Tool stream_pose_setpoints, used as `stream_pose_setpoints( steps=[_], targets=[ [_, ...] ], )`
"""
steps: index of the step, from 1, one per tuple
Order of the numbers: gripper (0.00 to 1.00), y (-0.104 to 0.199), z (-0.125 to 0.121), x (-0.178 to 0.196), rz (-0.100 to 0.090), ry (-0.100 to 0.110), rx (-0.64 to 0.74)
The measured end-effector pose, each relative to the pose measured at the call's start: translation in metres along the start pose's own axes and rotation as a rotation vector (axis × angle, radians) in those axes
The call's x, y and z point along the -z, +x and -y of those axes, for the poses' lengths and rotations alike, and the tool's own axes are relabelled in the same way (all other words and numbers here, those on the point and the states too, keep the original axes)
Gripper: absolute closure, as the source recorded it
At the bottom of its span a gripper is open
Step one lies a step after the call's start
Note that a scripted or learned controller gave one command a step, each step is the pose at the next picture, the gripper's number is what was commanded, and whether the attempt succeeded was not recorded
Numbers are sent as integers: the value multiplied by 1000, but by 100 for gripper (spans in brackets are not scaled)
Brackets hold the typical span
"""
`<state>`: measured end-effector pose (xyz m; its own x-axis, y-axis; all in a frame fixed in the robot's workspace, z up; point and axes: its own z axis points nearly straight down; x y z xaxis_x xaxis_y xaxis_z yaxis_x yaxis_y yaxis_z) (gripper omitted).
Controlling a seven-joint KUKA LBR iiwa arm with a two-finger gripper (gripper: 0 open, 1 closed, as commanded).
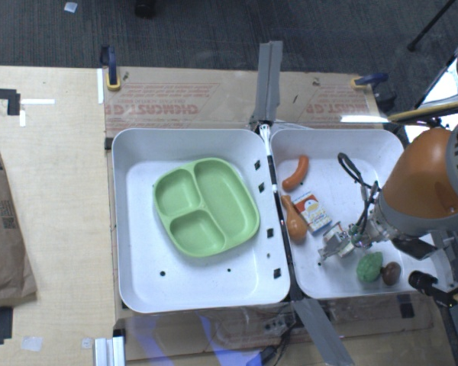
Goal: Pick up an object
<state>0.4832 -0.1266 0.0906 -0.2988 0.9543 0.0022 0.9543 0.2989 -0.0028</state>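
The knobbly green rounded toy, likely a soft or hollow plastic play-food piece, lies on the floor of the right white bin, near its front right corner, with a small dark brown rounded object touching or just beside it on its right. My gripper hangs low over the same bin, just to the left of the green piece and apart from it; whether it is apart or together I cannot tell, since the metal parts blur into one another, and I see nothing held in it. I judge the green piece to be light and a little yielding, with a bumpy skin that should give grip, though its rounded form may roll or squirt out if I pinch it off-centre. I would take it across its middle, coming straight down, on the sides away from the brown neighbour so that I do not catch both. Further left in this bin lie an orange sausage-shaped toy, a small white and orange carton and an orange pear-shaped toy. The left white bin bears a pale green divided plastic plate.
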Motion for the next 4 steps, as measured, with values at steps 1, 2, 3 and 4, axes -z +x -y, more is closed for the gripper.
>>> stream_pose_setpoints(
  steps=[1,2,3,4],
  targets=[
    [0,16,-9,0,1,-1,-3],
    [100,14,-9,8,0,0,-8],
    [100,22,-1,1,0,-2,-183],
    [100,74,-59,100,3,0,-508]
  ],
)
